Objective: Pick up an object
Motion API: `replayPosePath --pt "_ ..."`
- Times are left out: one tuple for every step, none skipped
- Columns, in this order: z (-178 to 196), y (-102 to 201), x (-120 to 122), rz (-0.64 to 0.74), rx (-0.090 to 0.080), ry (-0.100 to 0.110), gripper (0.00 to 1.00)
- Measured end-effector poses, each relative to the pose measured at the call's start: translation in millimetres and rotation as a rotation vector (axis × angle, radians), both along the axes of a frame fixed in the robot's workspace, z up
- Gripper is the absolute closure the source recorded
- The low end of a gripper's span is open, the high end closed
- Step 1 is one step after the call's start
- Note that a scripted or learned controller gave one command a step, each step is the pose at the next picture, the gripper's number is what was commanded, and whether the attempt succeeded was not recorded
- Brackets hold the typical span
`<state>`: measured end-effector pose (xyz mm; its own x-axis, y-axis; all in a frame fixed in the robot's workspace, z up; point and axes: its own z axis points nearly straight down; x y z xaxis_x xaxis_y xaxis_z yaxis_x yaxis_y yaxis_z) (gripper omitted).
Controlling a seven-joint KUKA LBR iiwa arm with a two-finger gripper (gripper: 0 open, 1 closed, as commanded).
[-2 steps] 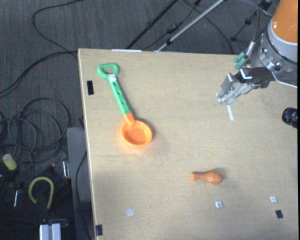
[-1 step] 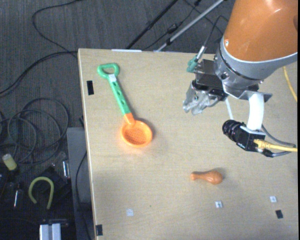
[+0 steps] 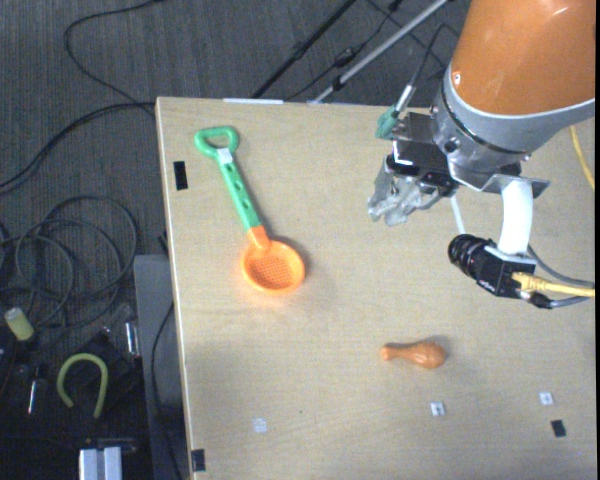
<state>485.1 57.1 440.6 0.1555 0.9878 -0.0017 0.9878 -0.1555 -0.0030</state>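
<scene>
**A:** Where is the pincer [image 3: 398,204] right now?

**B:** It hangs over the upper right part of the tan table [image 3: 330,408], below the arm's grey wrist and the big orange band [image 3: 525,28]. Its pale fingertips sit bunched close together, pointing down and to the left. Nothing shows between them. Whether they are fully clenched or slightly parted, I cannot tell; the tips are blurred and small.

**A:** And the things to pick from?

**B:** Two lie on the table. A strainer spoon [image 3: 250,218] with a green handle and an orange perforated bowl lies to the pincer's left, well apart from it. The handle's looped end points to the far left corner, the bowl toward the middle of the table. Then an orange toy drumstick [image 3: 416,353] lies nearer the front edge, below the pincer in the view and also well apart from it, its thin end pointing left.

**A:** Is either one touching the pincer?

**B:** No. Both lie flat on the table with bare surface between them and the fingertips.

**A:** Anything else near the arm?

**B:** A black cylindrical fitting [image 3: 485,263] with a yellow cable hangs from the wrist, to the right of the pincer. Off the table's left edge, black cables [image 3: 50,248] loop across the dark floor.
</scene>
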Motion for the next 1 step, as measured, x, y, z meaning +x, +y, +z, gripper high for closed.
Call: replayPosePath --pt "-202.4 44.0 -2.3 0.048 0.001 0.003 1.00"
